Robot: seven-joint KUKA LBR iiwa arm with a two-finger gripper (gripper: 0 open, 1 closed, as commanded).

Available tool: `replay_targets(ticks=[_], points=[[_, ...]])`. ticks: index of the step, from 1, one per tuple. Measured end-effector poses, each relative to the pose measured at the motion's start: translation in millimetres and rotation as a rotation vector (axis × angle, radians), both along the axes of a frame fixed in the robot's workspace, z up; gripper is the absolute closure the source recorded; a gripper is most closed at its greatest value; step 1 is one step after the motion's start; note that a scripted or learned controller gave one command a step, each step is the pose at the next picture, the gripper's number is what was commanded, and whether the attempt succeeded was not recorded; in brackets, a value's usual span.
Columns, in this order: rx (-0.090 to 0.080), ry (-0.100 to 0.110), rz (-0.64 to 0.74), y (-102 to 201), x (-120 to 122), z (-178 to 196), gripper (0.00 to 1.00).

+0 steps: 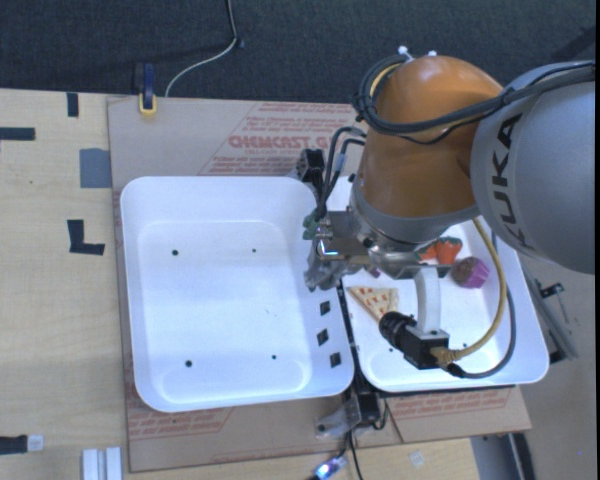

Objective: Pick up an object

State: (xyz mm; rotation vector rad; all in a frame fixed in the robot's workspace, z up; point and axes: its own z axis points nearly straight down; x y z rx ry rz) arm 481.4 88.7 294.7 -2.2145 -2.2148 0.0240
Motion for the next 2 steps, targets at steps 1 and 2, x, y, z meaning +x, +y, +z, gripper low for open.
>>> replay_targets(ticks=[1,2], points=[[0.009,-0.031,0.006,25.8,2.9,148.0,1.00],[0.002,-0.011,0.003,50.0,1.6,82.0,1.00]])
